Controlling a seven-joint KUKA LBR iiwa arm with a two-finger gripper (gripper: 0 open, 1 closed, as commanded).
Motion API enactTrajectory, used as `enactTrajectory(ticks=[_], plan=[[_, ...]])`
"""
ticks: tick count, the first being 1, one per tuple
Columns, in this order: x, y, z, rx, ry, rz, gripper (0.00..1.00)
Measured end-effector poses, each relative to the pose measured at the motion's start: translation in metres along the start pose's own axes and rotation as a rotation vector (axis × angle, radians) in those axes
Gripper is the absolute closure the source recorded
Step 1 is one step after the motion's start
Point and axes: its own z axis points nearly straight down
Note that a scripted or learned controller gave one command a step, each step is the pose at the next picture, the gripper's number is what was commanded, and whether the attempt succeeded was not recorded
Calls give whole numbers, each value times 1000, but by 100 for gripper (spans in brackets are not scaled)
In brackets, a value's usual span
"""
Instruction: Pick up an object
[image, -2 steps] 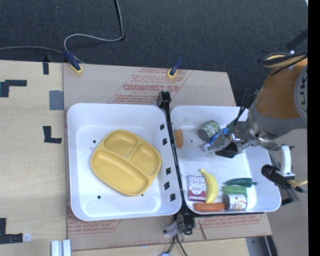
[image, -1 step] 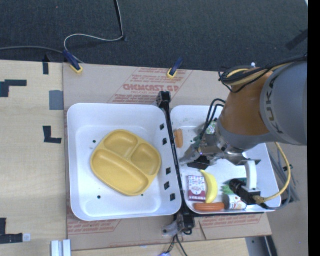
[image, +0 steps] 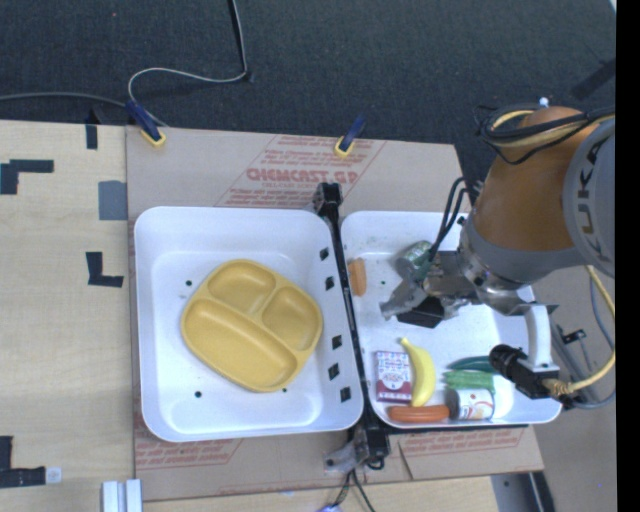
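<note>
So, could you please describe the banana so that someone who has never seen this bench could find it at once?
Look in the right-hand white bin, the one the arm reaches into, and go to the cluster of small items along its near edge. The banana stands roughly upright in the view, just right of the small red and white box and above the orange carrot-like piece. It is the one curved, plain yellow item there.

- Even, fairly bright light from overhead, soft shadows only
- White bins (image: 150, 330) nearly washed out, faint glare on the yellow plate (image: 252, 323)
- Picture soft and grainy, small items blurred
</note>
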Motion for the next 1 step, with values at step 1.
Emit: enactTrajectory(ticks=[1], plan=[[-1,110,19,2,0,-2,100]])
